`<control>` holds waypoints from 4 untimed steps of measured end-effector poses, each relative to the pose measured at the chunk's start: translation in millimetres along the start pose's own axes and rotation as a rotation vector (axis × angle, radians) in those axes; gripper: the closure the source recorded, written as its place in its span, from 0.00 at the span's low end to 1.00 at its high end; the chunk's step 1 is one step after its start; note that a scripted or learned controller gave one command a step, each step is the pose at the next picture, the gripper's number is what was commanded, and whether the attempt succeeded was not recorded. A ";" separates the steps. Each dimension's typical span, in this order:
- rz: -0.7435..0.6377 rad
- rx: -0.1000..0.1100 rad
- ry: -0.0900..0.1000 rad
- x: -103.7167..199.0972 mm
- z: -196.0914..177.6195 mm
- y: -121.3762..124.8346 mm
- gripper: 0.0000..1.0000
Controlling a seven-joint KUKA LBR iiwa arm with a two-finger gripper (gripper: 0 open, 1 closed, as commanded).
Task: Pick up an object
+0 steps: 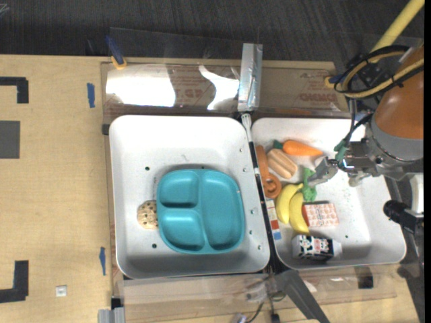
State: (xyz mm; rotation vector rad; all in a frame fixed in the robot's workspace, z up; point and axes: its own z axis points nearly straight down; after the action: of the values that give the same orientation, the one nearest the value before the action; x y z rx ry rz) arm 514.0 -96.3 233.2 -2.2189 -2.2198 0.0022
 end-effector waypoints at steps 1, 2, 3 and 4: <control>-0.054 0.001 -0.001 11.4 52.3 51.8 0.00; -0.181 -0.012 -0.004 -11.4 146.0 44.7 0.00; -0.179 -0.015 -0.005 -11.2 135.8 45.8 1.00; -0.305 -0.008 -0.002 28.6 47.7 30.3 1.00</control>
State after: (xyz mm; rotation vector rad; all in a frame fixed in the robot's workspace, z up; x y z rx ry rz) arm 544.1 -67.6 185.5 -1.8601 -2.5365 -0.0048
